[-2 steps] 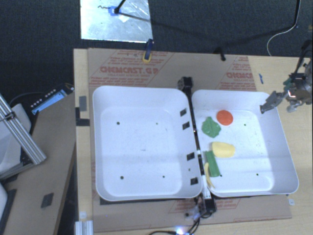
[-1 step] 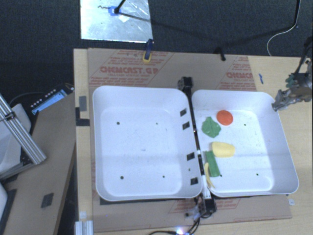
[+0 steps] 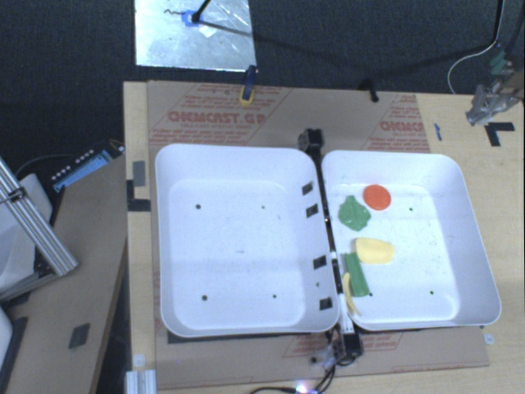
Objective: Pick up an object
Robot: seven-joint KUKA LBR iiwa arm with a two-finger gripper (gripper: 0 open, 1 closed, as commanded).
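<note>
The right bin (image 3: 459, 220) holds several small objects in its left half. An orange-red disc (image 3: 376, 196) lies nearest the far wall. A green leafy piece (image 3: 353, 213) lies just to its left and nearer. A pale yellow lump (image 3: 375, 250) lies in the middle of the bin. A dark green strip (image 3: 356, 273) touches the lump's near left side. A thin yellow piece (image 3: 348, 293) lies along the bin's left wall beside the strip.
The left bin (image 3: 238, 245) lies beside the right one, joined by a black hinge strip (image 3: 328, 245). Both rest on a cardboard sheet (image 3: 213, 113). A grey metal fitting with a cable (image 3: 492, 101) is at the far right. An aluminium frame (image 3: 33, 228) stands at the left.
</note>
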